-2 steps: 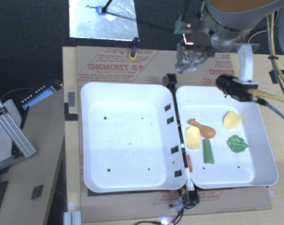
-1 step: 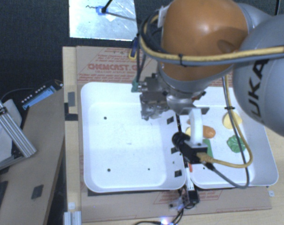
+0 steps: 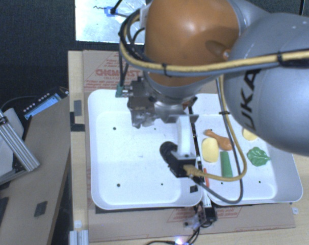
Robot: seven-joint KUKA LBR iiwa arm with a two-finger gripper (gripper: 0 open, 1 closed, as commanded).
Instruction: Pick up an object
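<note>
Two white bins sit side by side on the worktop (image 3: 78, 137), and all the pickable things I can make out lie in the right bin (image 3: 282, 188), toward the lower right of the frame: a yellow piece (image 3: 210, 149), an orange-brown piece (image 3: 219, 138) just above it, a green stick (image 3: 226, 163) below, a green leafy piece (image 3: 258, 156) further right, and a pale yellow bit (image 3: 249, 135) near my arm's edge. The left bin (image 3: 119, 162) shows bare white floor around the middle of the frame.

As for progress, I judge the pick not yet made. Nothing shows lifted, and every item rests on the bin floor. What is left is the whole job: choose one, close on it, raise it.

My arm (image 3: 277, 91) comes in from the right and bulks across the top of the frame, the orange band uppermost, wrist pointing down over the back of the left bin near the divider. My gripper (image 3: 143, 115) hangs in the upper middle, above the left bin. Whether it is spread or closed I cannot tell from here.
</note>
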